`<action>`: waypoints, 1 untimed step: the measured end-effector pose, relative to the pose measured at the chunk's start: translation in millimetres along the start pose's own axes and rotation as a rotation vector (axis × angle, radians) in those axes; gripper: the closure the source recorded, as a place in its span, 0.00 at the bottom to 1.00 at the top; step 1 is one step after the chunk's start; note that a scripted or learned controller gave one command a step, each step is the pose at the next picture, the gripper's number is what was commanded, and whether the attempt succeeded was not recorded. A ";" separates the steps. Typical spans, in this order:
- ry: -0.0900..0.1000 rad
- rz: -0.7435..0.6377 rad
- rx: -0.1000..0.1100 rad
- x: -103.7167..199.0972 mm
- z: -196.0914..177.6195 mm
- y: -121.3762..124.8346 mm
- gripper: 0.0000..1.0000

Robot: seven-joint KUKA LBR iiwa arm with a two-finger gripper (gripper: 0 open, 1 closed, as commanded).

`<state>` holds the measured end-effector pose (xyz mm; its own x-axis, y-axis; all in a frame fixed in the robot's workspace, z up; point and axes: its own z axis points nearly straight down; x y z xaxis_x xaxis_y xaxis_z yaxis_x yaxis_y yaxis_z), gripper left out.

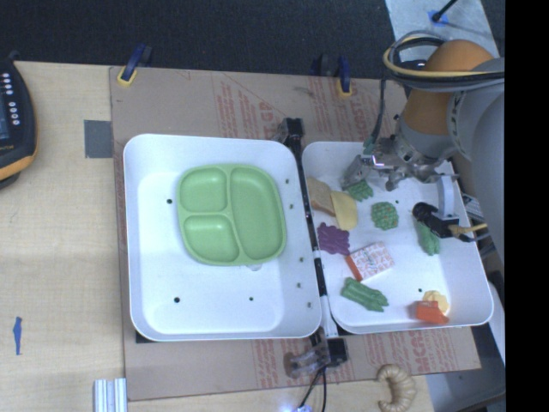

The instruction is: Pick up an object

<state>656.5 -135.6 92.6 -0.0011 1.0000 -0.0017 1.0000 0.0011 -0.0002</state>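
Presently, a green divided plate (232,214) is lying in the left bin (150,307). The right bin (467,303) is holding a purple piece (333,239), a yellow wedge (344,209), a pink-edged card (371,261), green toy vegetables (364,295) and an orange item (431,312). The gripper (367,177) is hovering at that bin's far edge beside a green piece (360,190); its grasp cannot be judged.

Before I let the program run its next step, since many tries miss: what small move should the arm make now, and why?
Probably a short descent straight down. The gripper sits at the far edge of the right bin, right over a small green piece, with the broccoli-like piece close beside it. Nothing looks held yet, so lowering onto the nearest piece seems the likeliest way to a grasp.
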 end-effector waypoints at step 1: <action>-0.001 -0.003 -0.003 0.2 -12.0 1.2 1.00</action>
<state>657.8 -135.4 104.5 -0.0044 1.0000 -0.0028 1.0000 0.0044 0.0024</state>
